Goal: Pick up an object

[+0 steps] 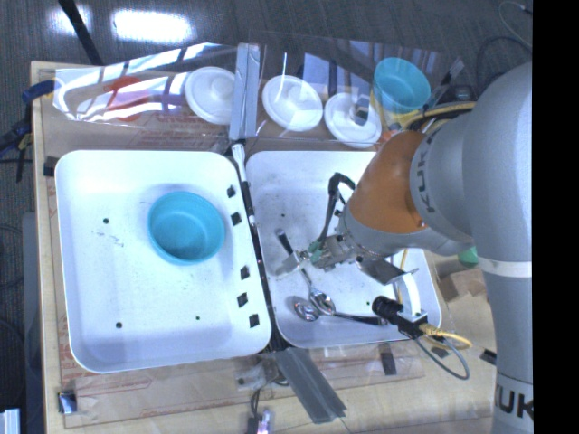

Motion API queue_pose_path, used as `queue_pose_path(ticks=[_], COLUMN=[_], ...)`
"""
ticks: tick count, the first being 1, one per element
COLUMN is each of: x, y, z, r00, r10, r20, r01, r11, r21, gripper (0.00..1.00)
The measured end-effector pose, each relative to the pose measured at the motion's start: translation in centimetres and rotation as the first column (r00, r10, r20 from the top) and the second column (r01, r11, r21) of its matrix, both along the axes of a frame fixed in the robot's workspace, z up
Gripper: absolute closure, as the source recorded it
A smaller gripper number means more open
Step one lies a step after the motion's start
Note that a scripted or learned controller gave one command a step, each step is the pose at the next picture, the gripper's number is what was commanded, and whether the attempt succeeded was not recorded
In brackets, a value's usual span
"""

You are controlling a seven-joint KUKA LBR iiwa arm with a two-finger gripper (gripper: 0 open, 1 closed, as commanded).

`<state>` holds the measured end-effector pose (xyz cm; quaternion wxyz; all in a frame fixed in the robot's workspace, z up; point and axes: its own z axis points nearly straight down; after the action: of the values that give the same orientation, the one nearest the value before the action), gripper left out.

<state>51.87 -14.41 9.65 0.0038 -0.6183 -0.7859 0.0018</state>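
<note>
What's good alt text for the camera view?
A grey arm with an orange band reaches from the right into the right bin, its gripper low over a metal spoon. A blue bowl sits in the left bin. White lids and a blue cup line the bench behind.

The wooden bench (136,129) carries two white bins: left bin (90,333) at nine o'clock, right bin (298,174) at three.
</note>
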Motion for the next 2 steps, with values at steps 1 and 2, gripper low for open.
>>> queue_pose_path(ticks=[1,2], x=[6.4,5.9], y=[0.4,-6.6], z=[-0.7,3.1], r00=[0.975,0.947], r10=[-0.223,-0.32], r20=[0.004,0.003], r01=[0.223,0.32], r11=[0.975,0.947], r21=[-0.002,-0.002], gripper=[0.0,0.0])
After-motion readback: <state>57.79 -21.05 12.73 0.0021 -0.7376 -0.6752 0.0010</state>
